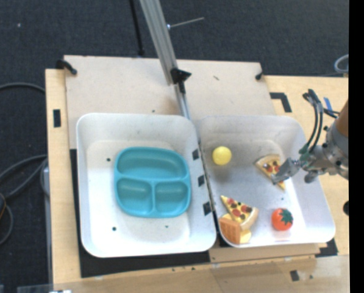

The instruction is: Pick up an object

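Underneath, wooden bench [133,84] on dark carpet [60,23]

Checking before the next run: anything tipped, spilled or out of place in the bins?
Nothing stands out. The teal tray lies flat in the left bin; the yellow ball, two pizza slices and tomato lie apart in the right bin.

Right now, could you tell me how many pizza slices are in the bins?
2, both in the right bin: one pizza slice at its near edge, another mid-right by the gripper, partly covered.
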You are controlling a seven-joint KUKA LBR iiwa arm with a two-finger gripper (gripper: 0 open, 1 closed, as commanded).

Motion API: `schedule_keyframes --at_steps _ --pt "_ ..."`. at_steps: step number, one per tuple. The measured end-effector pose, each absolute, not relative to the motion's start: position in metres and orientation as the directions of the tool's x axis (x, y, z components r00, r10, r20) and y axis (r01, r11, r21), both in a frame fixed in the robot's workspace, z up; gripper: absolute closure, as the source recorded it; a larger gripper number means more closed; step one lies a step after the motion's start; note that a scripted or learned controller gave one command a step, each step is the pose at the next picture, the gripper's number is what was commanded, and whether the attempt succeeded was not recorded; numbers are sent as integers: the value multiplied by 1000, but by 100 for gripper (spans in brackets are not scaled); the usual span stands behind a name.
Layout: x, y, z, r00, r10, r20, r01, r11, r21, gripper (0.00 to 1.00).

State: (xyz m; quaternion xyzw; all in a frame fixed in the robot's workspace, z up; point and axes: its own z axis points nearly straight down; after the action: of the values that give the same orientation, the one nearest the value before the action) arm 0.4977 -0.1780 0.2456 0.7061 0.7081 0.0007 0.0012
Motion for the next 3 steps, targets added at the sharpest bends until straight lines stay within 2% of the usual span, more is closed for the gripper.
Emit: schedule_keyframes --at_steps 1,3 --pt "498 -178 246 -1 1000 -1 1000 1 3 0" --pt "490 -175 142 0 1000 1 1000 0 -5 0"
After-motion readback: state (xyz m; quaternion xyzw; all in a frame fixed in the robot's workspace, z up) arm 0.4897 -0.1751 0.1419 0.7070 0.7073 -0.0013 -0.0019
